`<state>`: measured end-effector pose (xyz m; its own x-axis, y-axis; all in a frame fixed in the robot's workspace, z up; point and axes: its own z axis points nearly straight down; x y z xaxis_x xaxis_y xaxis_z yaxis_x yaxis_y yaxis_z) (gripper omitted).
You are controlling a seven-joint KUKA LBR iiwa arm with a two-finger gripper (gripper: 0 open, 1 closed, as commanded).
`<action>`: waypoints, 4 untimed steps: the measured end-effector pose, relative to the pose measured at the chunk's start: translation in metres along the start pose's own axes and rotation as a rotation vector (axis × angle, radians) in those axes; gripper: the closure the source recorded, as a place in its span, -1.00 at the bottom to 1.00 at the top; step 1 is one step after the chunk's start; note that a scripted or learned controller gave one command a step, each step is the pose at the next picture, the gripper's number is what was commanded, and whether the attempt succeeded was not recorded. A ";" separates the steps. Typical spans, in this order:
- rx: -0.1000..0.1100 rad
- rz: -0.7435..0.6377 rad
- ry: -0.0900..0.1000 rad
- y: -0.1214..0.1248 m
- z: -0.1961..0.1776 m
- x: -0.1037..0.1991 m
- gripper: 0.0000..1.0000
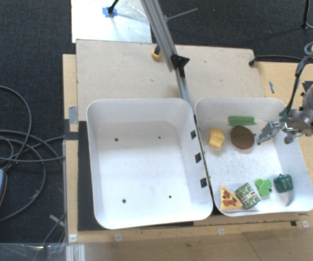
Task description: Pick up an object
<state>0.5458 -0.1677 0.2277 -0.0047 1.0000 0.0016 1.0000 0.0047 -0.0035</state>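
Tool [272, 130] beside brown disc [242, 137], no legible writing.

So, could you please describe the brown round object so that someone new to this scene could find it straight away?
Look in the right bin, the one nearer the arm, in its upper half. There a green bar lies along the top and a yellow corn piece sits to the left; the brown disc lies between them, just below the bar. It is the only brown, round thing in the bin.

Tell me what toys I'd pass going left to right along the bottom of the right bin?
Triangular pizza slice toy → green square patterned block → light green leafy toy → dark green pepper toy.
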 end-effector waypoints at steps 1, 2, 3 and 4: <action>-0.005 0.001 -0.001 0.001 -0.002 0.000 -1.00; 0.000 0.004 -0.001 0.007 0.053 -0.008 -1.00; 0.001 0.004 0.000 -0.004 0.108 -0.008 -1.00; -0.002 0.004 -0.001 -0.004 0.139 -0.008 -1.00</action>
<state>0.5418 -0.1754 0.0891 -0.0007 1.0000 0.0009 1.0000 0.0007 -0.0020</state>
